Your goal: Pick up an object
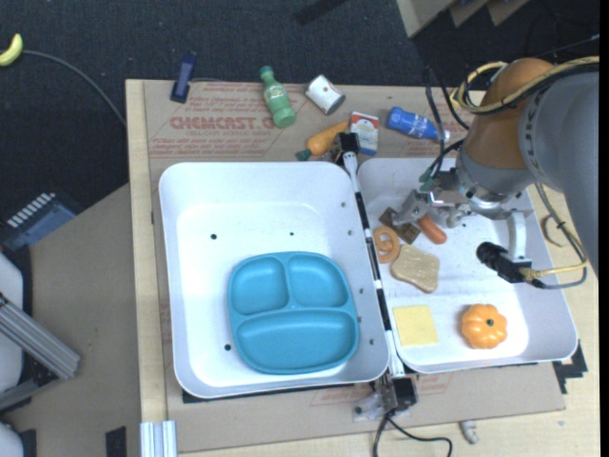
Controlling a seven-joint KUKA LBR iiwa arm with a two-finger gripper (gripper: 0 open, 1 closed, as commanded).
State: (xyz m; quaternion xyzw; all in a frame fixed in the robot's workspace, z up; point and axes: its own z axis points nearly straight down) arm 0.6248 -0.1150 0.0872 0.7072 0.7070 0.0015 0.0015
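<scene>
Tool (416,213) low in right bin (552,298), upper-left part, over small brown item (392,218) and orange-red sausage (431,229); can't tell tool state or contact. Pretzel (385,245), bread slice (417,268) just below. Cheese square (415,325), pumpkin (483,326) nr front wall. Left bin (190,208): blue divided plate (292,310). Green bottle (278,98), blue bottle (412,123) on counter (228,117) behind bins.
</scene>
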